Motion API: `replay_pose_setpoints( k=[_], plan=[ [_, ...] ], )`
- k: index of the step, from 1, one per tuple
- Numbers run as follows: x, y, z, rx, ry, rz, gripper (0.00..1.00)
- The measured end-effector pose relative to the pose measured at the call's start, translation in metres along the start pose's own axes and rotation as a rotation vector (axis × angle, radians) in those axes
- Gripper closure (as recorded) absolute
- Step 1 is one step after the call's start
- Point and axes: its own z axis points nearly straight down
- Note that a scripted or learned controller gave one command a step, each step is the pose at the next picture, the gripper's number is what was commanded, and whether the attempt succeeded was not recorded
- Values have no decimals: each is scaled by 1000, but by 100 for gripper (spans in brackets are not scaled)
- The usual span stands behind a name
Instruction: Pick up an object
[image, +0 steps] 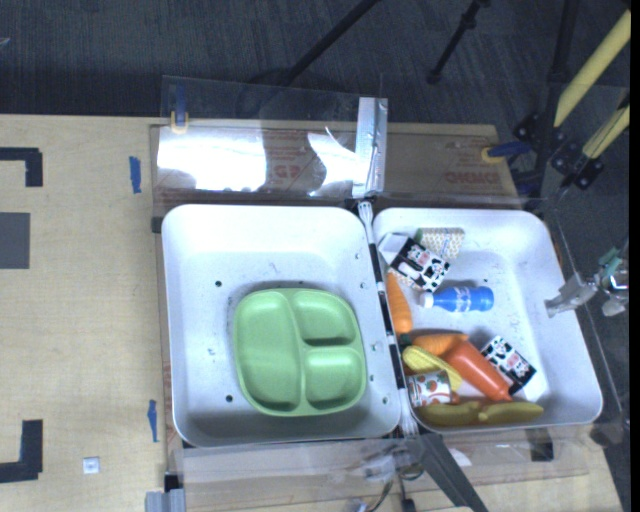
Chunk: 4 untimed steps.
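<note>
Metal-grey and pale, the claw (585, 290) sits at the far right of the camera view, just over the right rim of the right bin (575, 395), and it is too small and blurred there to tell how its grip stands; nothing can be seen caught in it, and it seems to touch none of the objects. Everything worth picking lies to the left of it in the view, inside that same bin. Nearest is the blue bottle (460, 298), lying on its side with its long axis running left to right, its blue end toward the claw and its white cap away; open white floor separates the two. Below the bottle, the orange carrot (478, 370) lies slanted, beside a black-and-white patterned block (510, 364) and a yellow-green banana (480, 412) along the near wall. A second patterned carton (418, 264) rests near the divider. Judging from this, the bottle is the easiest target, calling for a move leftward and down. The left bin (190, 240) holds a green divided tray (298, 350)
</note>
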Motion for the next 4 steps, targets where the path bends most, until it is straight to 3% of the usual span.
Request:
replay_pose_setpoints(
  k=[1,2,3,4],
  plan=[
    [30,-10,124,0,1,-95,0],
    [50,-11,164,-8,-4,-131,0],
    [50,-9,156,-10,-4,-132,100],
    [120,0,14,2,-1,-51,100]
  ],
)
